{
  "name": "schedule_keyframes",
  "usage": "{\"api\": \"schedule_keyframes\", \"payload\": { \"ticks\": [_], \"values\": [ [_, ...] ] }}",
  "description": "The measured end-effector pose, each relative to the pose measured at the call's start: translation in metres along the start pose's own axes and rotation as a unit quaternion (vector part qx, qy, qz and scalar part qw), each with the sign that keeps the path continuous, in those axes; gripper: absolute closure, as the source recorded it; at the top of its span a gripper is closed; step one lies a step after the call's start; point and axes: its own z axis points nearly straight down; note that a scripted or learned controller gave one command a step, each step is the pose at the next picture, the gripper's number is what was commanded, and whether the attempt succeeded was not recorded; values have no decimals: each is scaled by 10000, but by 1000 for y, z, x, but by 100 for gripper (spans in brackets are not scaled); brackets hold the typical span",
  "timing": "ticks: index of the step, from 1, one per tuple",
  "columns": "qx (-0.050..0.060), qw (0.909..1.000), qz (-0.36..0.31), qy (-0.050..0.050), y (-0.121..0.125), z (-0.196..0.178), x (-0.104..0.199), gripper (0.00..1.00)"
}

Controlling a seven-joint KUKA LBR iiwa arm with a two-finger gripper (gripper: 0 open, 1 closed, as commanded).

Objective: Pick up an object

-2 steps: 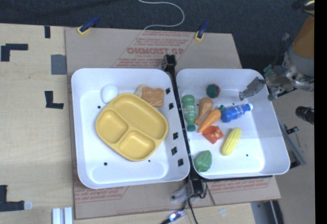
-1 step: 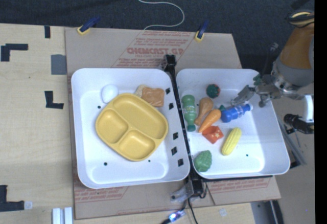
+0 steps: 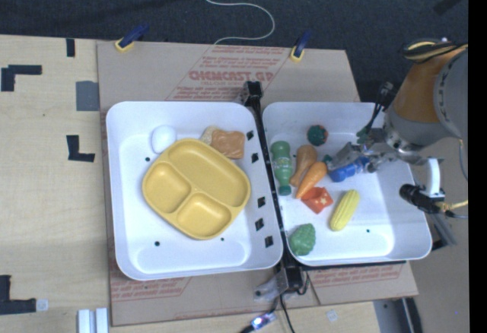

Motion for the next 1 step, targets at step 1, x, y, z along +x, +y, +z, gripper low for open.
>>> {"api": "schedule_keyframes", "payload": {
  "ticks": [1],
  "values": [
    [-28,10000,-4,-14,0,20,1,0]
  ]
}}
